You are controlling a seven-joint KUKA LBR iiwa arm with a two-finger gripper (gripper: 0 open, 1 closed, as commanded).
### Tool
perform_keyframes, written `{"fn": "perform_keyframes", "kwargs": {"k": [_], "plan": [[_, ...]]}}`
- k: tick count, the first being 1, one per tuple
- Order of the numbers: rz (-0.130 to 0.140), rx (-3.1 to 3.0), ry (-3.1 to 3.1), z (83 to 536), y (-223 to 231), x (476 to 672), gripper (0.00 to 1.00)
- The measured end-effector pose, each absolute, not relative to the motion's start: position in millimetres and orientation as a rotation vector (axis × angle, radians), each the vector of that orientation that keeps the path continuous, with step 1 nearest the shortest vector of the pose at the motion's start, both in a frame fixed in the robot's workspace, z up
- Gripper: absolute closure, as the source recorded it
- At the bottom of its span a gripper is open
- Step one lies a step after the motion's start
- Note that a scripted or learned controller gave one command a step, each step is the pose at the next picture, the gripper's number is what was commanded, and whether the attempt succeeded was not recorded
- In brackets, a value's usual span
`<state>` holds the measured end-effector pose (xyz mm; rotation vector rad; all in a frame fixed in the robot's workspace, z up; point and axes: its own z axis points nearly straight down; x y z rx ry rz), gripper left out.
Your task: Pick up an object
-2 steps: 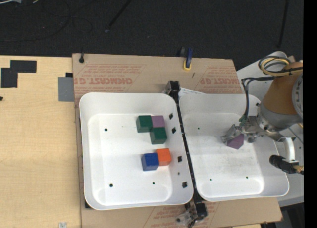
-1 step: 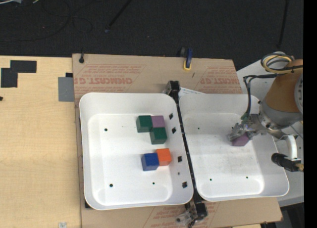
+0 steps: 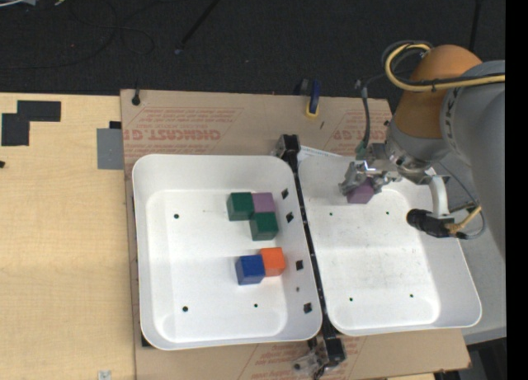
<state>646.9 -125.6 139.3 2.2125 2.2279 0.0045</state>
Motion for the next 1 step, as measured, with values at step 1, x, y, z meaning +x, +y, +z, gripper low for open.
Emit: {"fn": "perform_keyframes", "kwargs": {"k": [1], "plan": [[-0.003,2.220,2.230,189.6,-54.6,600.3,1.00]]}}
